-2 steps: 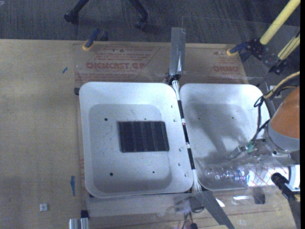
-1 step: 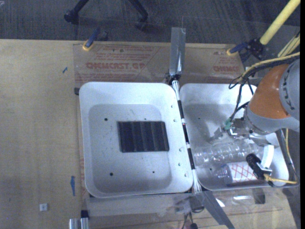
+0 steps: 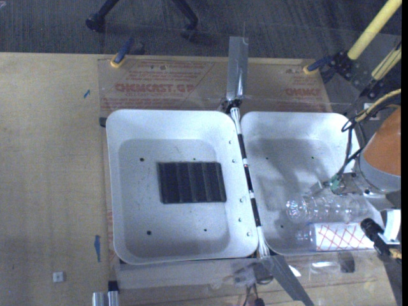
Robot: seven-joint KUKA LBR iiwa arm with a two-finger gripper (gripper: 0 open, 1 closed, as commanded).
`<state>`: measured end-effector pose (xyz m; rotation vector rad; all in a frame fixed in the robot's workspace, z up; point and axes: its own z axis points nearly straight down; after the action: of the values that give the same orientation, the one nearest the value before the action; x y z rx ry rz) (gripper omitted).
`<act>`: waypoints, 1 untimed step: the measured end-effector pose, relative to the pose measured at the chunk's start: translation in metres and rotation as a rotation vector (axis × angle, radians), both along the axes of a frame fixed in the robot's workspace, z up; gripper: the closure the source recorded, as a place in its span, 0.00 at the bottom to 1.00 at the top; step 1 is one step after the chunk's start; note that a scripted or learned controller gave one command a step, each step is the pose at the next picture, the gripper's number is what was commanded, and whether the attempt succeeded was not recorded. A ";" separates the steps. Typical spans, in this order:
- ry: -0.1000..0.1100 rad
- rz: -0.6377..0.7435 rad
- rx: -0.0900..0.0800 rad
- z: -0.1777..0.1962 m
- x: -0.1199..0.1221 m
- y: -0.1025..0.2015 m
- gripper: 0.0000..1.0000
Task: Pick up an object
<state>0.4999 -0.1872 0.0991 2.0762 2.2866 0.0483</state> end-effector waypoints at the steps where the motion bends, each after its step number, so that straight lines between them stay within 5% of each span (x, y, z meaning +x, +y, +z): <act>1: 0.051 0.030 0.010 -0.011 0.066 0.037 0.00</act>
<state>0.5655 -0.1507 0.0882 2.0718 2.3518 0.0085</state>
